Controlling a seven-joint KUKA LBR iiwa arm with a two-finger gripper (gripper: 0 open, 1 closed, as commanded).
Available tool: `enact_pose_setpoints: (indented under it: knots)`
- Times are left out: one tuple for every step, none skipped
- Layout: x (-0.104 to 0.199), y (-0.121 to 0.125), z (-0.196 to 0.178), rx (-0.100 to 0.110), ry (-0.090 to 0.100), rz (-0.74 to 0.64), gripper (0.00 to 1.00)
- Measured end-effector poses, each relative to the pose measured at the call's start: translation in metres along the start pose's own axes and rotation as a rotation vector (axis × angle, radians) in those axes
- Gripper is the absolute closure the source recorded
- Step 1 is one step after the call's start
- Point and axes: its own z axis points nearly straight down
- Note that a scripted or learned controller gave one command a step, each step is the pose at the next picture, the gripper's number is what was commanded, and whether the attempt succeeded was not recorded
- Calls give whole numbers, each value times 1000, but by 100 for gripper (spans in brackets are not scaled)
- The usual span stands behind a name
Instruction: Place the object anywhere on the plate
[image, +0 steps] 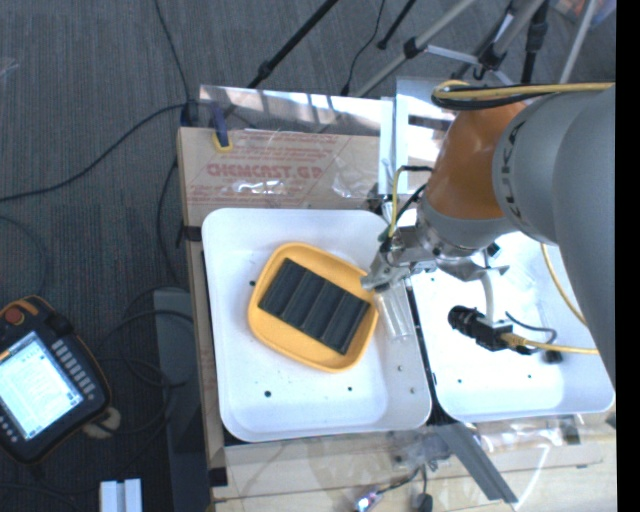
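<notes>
Yellow and rounded at its corners, the plate (266, 322) lay near the middle of the left bin (232, 395), turned at a slant to the bin's edges. On the plate rested the object (313, 305), a dark ribbed slab that covered most of the plate's floor and sat wholly inside its rim. The arm (560, 150), grey with an orange band, reached across the far edge of the right bin (520, 395). The jaws hung at the left bin's right edge, close against the plate's right-hand rim and apart from the object. Whether they were released or clenched could not be told. Beyond the left bin's far edge lay brown cardboard (280, 175) with red print.
</notes>
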Motion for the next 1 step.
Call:
enact_pose_setpoints:
  knots:
    - [0, 0, 0, 0, 0, 0, 0]
